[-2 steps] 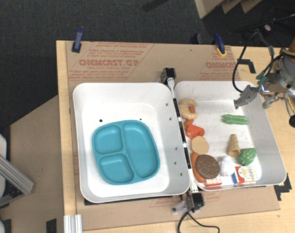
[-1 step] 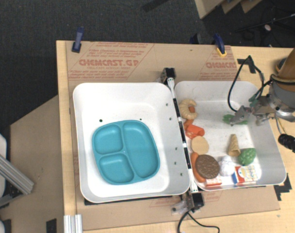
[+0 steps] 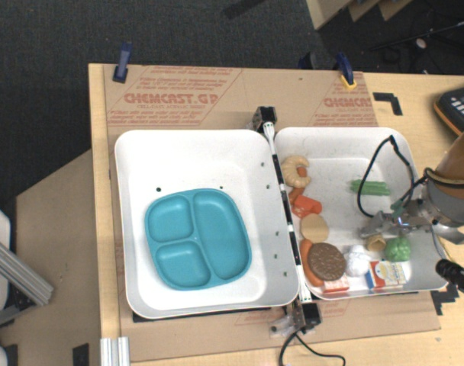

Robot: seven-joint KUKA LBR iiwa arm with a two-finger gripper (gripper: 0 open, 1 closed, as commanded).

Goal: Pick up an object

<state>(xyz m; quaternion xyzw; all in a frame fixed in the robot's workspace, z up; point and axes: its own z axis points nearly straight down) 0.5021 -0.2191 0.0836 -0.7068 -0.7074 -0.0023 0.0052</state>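
Hand [image 3: 385, 223] low in the right bin [image 3: 335, 139], grip state impossible to tell. Just below it, a small round green object [image 3: 398, 248], bumpy like a vegetable, beside a white ball [image 3: 357, 261]. Further left, a brown ridged disc [image 3: 326, 261].

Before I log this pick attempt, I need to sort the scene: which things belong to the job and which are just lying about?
Job:
gripper
right bin
green block
green ball
brown disc
carton
orange piece

Lying about:
left bin
blue tray
clamps
cardboard
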